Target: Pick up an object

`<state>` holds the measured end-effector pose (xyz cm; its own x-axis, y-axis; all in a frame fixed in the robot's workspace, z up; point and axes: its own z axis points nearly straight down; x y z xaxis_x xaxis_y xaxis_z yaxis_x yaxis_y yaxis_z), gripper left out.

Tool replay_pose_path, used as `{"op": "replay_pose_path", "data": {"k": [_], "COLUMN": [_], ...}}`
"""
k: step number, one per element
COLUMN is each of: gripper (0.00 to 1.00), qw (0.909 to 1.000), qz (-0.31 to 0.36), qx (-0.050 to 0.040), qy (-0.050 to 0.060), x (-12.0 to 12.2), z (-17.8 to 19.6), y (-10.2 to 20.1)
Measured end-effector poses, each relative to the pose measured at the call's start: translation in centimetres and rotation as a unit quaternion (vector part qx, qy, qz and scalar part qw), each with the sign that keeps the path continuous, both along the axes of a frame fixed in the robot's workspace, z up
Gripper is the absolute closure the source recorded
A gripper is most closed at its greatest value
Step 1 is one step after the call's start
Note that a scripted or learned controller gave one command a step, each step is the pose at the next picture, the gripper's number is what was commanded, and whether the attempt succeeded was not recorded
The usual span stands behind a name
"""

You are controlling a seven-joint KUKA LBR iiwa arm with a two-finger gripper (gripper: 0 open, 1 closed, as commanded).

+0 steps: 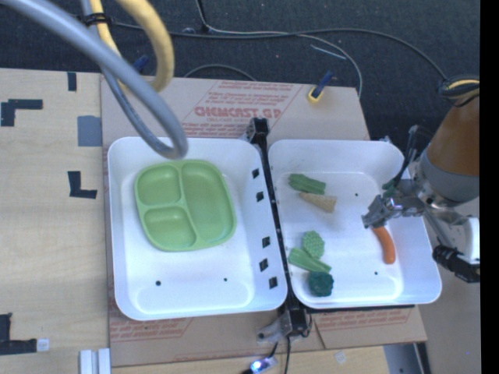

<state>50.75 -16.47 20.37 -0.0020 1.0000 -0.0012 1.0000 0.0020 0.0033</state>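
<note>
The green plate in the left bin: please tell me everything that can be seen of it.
The green plate is light green and looks like smooth plastic. It is roughly square with rounded corners, and raised ridges split it into three compartments: one long one on the right side and two smaller ones on the left. It lies flat, face up and slightly turned, in the upper part of the left bin. Nothing lies in it.

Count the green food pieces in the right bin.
3: one near the bin's far left, one lower at mid-left, and a dark broccoli-like piece at the near left. The hand may hide others.
</note>
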Motion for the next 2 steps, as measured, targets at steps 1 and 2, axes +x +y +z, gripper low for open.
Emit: {"op": "replay_pose_path", "data": {"k": [1, 2], "gripper": [1.0, 1.0], "qw": [1.0, 1.0], "qz": [0.0, 0.003], "qx": [-0.0002, 0.0015], "qy": [0.0, 0.002], "x": [0.1, -0.1], "z": [5.3, 5.5], "y": [0.0, 6.0]}}
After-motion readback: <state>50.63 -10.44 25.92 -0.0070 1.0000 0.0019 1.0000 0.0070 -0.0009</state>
